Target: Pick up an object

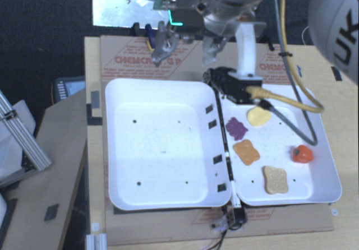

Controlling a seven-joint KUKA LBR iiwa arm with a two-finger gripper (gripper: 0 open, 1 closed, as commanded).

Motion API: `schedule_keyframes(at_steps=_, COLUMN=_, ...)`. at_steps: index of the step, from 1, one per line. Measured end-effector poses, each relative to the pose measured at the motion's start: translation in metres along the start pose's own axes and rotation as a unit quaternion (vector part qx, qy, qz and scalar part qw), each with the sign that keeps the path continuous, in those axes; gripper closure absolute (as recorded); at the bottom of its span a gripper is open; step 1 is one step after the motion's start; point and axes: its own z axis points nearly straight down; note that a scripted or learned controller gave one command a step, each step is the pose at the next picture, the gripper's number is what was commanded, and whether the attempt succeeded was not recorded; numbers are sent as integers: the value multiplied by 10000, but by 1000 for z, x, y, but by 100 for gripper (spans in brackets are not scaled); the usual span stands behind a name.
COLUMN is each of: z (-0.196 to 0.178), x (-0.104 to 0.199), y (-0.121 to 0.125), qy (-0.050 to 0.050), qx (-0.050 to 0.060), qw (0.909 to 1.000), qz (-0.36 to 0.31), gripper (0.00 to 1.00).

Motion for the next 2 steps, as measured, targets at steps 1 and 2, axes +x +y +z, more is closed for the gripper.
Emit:
schedule_keyframes(at_steps=1, z=-12, x=0, y=0, qy=8, qx=-13, qw=10000, qz=-14, gripper=100)
schedule_keyframes(at_steps=2, z=-11, x=0, y=0, qy=6, qx=-9, qw=10000, qz=-15, gripper=0)
